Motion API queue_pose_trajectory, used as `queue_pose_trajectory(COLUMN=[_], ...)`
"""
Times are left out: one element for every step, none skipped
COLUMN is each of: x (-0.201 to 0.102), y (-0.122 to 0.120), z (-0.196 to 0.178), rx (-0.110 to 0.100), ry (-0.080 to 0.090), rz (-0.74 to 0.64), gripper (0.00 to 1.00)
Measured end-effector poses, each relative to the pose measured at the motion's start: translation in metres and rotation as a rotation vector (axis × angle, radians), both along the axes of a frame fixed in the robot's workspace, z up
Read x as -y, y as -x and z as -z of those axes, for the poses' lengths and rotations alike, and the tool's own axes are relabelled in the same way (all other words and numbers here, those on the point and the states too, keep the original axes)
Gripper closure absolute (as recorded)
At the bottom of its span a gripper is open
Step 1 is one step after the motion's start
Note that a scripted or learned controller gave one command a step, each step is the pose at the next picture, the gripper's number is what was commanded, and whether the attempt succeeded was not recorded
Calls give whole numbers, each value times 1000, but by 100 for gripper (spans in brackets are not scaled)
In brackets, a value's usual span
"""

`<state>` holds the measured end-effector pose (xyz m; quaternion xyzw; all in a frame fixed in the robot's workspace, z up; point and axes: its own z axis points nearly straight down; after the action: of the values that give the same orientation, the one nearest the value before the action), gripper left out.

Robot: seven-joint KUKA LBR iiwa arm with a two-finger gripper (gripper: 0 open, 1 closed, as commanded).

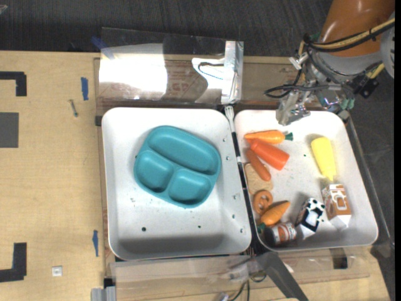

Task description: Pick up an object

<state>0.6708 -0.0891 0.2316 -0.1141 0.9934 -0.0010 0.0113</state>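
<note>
The end effector [292, 113] hangs over the far rim of the right bin [360, 168], near its back left corner, below the grey wrist and orange band of the arm [357, 11]. Its metal tip looks small and blurred from here, and I cannot tell whether it is released or clenched; nothing can be seen gripped in it.

The objects to pick all lie in the right bin. Closest to the end effector is a toy carrot [266, 135], orange with a small green end, lying crosswise just in front of the tip. Touching it on the near side is a thicker orange-red piece [272, 155], tapered like a second carrot, and beside that a slim brownish-orange stick [258, 167]. A yellow corn-like piece [323, 157] lies lengthwise toward the right wall, apart from the carrots. At the near end sit a small brown pretzel-like ring [262, 199], an orange rounded item [274, 212], a black-and-white patterned piece [311, 215], a small white and orange carton [338, 202], and a little can [283, 233] on its side against the front wall.

The left bin [119, 168] holds a teal divided plate [178, 165] with three compartments, resting near its centre on the table [44, 168].
</note>
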Motion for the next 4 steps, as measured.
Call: queue_pose_trajectory(x=[-26, 16, -34, -57], y=[1, 13, 0, 1], z=[-43, 98, 24, -50], rx=[-6, -6, -5, -4], ry=[-1, 4, 0, -1], rz=[34, -100, -60, -22], gripper=[100, 100, 100, 100])
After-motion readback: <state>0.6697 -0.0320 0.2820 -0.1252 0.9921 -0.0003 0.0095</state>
